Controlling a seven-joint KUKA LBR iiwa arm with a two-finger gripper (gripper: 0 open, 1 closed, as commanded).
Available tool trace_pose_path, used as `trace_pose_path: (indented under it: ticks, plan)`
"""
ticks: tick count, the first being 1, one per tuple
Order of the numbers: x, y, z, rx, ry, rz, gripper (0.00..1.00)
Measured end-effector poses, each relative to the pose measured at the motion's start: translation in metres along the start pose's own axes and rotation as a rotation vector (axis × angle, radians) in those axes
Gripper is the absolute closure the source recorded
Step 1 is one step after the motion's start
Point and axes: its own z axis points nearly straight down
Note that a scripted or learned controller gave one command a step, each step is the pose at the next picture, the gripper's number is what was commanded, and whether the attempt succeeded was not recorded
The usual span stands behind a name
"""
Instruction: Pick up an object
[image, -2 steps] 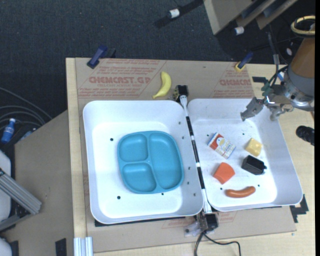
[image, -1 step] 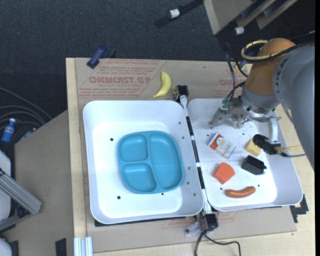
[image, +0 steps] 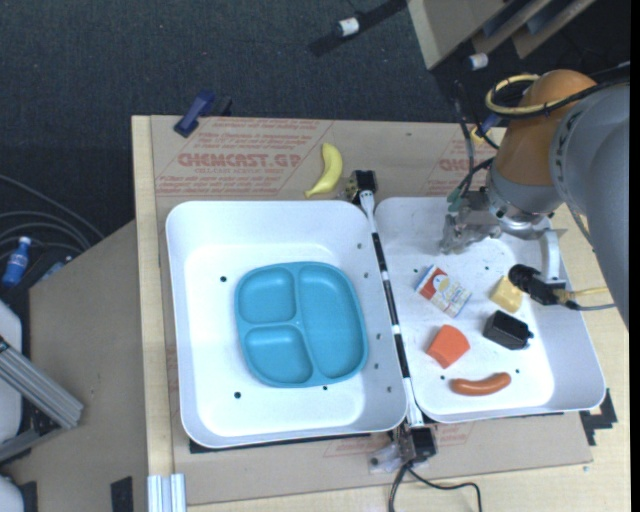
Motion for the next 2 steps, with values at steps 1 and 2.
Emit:
trace_pose_path:
  ticks: [1, 2]
  plan:
    - [0.000, 0.000, 0.000, 0.000, 0.000, 0.000, 0.00]
    - [0.035, 0.014, 0.011, 0.000, 0.001, 0.001, 0.00]
